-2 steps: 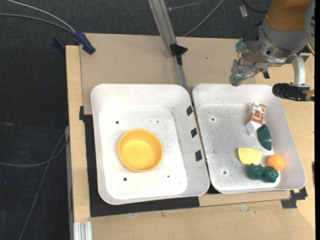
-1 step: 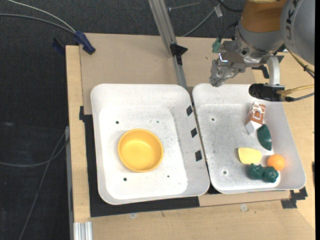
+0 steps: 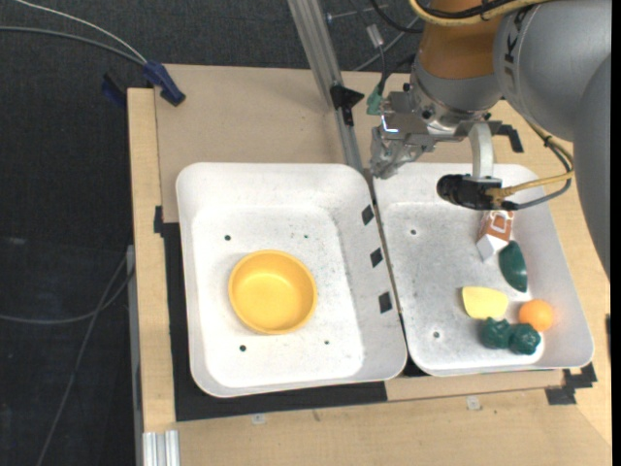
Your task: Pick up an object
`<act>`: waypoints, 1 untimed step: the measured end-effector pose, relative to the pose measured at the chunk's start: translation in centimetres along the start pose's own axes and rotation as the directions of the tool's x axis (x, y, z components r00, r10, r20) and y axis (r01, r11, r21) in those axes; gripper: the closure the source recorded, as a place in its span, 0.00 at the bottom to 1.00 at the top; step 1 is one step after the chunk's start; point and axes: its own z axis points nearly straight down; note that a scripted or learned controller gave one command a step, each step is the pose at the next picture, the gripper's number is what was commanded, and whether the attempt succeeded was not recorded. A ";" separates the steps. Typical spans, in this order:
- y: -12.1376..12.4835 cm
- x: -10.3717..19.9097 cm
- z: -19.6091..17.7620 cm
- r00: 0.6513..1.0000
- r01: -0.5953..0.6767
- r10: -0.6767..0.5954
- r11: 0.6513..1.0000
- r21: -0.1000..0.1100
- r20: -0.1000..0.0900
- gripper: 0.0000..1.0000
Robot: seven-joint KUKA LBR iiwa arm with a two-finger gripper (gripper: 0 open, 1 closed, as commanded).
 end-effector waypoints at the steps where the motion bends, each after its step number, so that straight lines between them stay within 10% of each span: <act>1: -0.8 6.4 1.0 1.000 0.002 -0.002 1.000 0.003 -0.001 1.00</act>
